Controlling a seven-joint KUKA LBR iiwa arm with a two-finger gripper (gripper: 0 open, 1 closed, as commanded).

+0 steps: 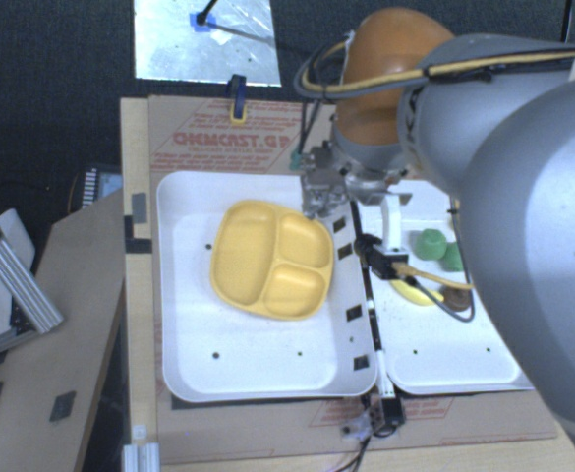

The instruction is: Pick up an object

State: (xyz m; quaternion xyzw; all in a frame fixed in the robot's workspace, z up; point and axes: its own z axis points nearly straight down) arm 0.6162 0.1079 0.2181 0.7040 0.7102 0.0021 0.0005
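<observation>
Gripper (318, 201) sits at the yellow divided plate's (271, 260) 1 o'clock rim, near the left bin's (184, 362) far-right corner; finger state can't be made out. Open floor at the plate's 6 and 9 o'clock. Green object (436, 245) in right bin (464, 367).

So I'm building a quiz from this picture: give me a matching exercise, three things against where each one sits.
Things:
1. yellow plate
2. green cup
3. gripper

Places:
a. in the right bin
b. above the yellow plate's top right corner
c. in the left bin

Pairs: 1-c, 2-a, 3-b
</observation>
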